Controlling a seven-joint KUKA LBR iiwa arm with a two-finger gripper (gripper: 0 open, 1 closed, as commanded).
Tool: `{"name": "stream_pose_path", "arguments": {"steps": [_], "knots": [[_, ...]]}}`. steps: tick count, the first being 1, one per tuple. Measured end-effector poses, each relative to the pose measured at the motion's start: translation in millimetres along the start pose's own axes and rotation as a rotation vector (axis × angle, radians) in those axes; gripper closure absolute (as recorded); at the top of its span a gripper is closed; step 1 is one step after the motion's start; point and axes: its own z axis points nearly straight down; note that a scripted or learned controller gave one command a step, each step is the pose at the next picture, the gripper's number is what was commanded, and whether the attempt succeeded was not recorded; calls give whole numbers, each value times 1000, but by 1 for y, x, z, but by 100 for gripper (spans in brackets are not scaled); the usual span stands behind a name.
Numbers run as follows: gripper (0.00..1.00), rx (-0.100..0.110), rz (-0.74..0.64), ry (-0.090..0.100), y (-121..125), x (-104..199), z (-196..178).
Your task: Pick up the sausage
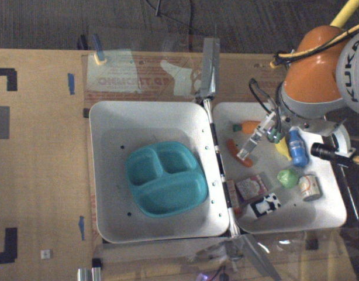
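Jaws hang low over the right bin [337, 215], at the end of the grey arm [320, 69] that reaches in from the right with its orange band above the wrist. The jaws [247, 152] point down and to the left, with the silver fingers [254, 140] close together; whether they are open or closed I cannot tell, and nothing can be seen held between them. The tip sits just beside the sausage [238, 152], a reddish-orange piece lying at a slant near the left wall of the right bin, and seems to touch or overlap its upper side.

Near it, toward the back of the same bin, lies an orange carrot-like toy [248, 126]. A blue bottle [296, 147] lies to the right of the jaws, with a yellow piece [283, 149] partly hidden beside it. Further front are a green round item [288, 177], a small can [310, 187] on its side, a flat pinkish packet [251, 187] and a black-and-white carton [265, 204].

The left bin [109, 122] holds a teal divided plate [166, 179] with three compartments, set a little front of its middle. Both bins rest on the brown desk [39, 157], which bears black corner marks and bits of blue tape
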Motion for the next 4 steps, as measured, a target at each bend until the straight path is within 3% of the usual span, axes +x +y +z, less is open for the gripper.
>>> {"name": "stream_pose_path", "arguments": {"steps": [1,2,3,4], "knots": [[0,-6,120,-5,-60,13,90],[0,3,374,0,-130,18,15],[0,3,462,1,-22,-24,-22],[0,-4,412,-4,-34,0,97]]}}
